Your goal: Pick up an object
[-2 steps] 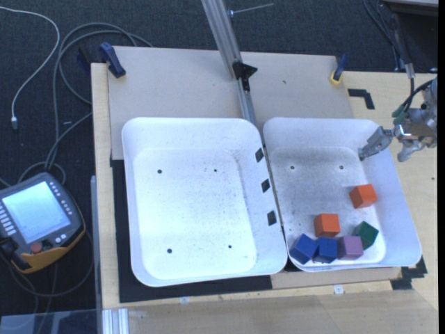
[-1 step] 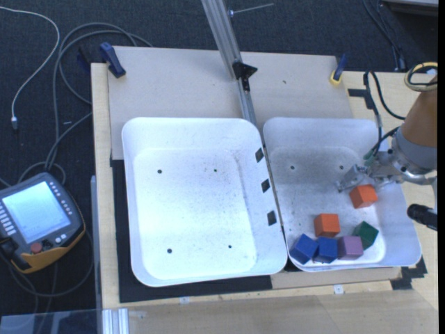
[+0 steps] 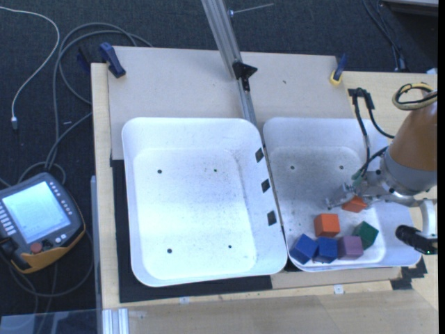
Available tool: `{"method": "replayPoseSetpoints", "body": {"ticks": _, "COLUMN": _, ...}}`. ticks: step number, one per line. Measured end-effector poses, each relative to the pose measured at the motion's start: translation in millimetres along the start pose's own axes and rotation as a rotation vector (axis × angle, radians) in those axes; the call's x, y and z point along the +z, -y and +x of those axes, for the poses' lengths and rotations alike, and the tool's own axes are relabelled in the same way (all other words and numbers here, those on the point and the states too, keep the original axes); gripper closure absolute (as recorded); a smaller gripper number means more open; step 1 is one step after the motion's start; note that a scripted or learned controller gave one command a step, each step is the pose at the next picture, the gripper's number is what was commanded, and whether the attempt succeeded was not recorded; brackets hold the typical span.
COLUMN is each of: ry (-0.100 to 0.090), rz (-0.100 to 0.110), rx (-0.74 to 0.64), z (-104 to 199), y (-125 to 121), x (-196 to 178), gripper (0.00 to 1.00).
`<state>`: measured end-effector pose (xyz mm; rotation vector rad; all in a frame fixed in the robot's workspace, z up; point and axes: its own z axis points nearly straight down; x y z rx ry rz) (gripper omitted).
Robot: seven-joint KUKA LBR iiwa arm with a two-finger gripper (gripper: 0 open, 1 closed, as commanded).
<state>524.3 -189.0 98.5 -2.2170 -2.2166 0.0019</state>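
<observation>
The grey two-finger gripper hung low in the right shallow white bin, its fingers closed on a small orange block. Larger orange cube, blue, purple and green blocks lay just beside.

The grey arm with its orange band enters from the right edge of the view and bends down and leftward over the right-hand side of the scene. Below the orange section sits a grey wrist collar, and from it the two-finger metal claw reaches left and low — its slim, pale fingers lie close to the floor beneath them. Whether the fingers are parted or closed cannot be told at this size.
</observation>
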Motion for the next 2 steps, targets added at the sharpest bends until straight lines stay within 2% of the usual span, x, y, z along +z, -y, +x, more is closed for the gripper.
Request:
{"method": "replayPoseSetpoints", "body": {"ticks": 1, "ry": 0.007, "rz": -0.011, "rx": -0.002, "z": -23.8, "y": -45.0, "x": -4.7, "gripper": 0.00}}
{"method": "replayPoseSetpoints", "body": {"ticks": 2, "ry": -0.001, "rz": -0.001, "rx": -0.004, "z": 33.5, "y": -7.6, "x": -0.7, "gripper": 0.00}}
